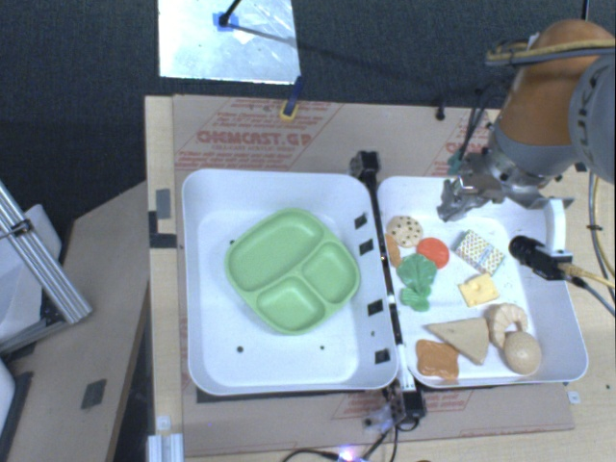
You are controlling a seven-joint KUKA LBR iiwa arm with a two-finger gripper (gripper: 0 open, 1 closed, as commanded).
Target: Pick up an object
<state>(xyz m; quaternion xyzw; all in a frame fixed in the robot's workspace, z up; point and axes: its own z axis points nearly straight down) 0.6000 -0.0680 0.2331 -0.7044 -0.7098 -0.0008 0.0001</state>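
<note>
Left bin [207, 354]: holds just a green divided plate [292, 270], lying flat.
Right bin [568, 345]: the toy food is gathered here, cookie [405, 229] nearest the divider.
Claw [456, 203]: poised above the bin's far edge, carrying nothing; open or closed, I cannot tell.

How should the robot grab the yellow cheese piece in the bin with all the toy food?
Probably from straight above, fingers closing on two opposite flat edges of the yellow cheese piece. It lies flat on the right bin floor, a small squarish block, so its sides are the only faces to pinch. There is a little free space around it; the checkered block sits just above, so the gripper should avoid that side.
</note>
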